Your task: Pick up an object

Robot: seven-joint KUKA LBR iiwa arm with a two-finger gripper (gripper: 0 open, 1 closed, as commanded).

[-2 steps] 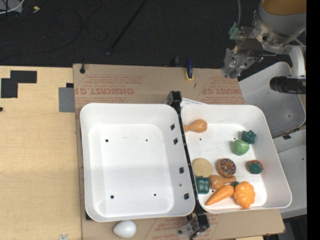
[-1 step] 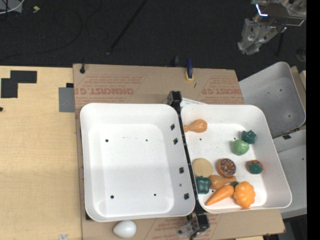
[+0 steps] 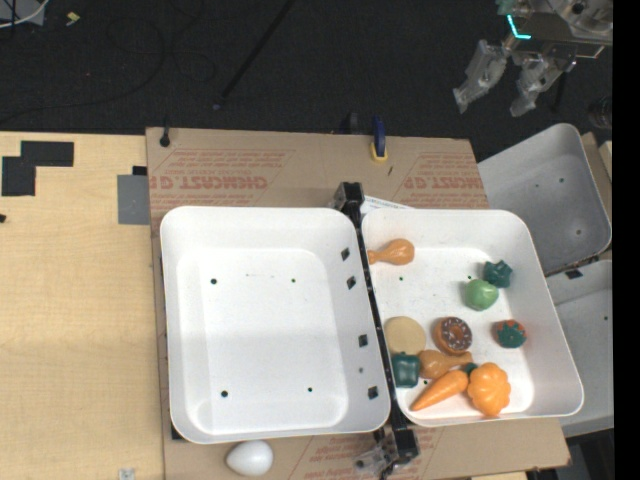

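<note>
Both white bins (image 3: 190,268) look like smooth, slightly glossy plastic. The toy carrot (image 3: 440,389), green apple (image 3: 481,293) and orange pepper (image 3: 489,389) show a plastic sheen. The counter (image 3: 70,308) is matt pale wood; the printed sheet (image 3: 300,173) beneath resembles brown cardboard.

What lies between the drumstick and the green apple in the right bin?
In the camera view, nothing: bare white bin floor separates the drumstick and the green apple.

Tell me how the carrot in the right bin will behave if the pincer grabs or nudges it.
The carrot looks like smooth moulded plastic, so probably stiff, light and a bit slippery. Its tapered, rounded body would likely roll or pivot if pushed. It lies against the orange pepper, so a nudge may shift that too. The pincer hangs beyond the bins.
</note>
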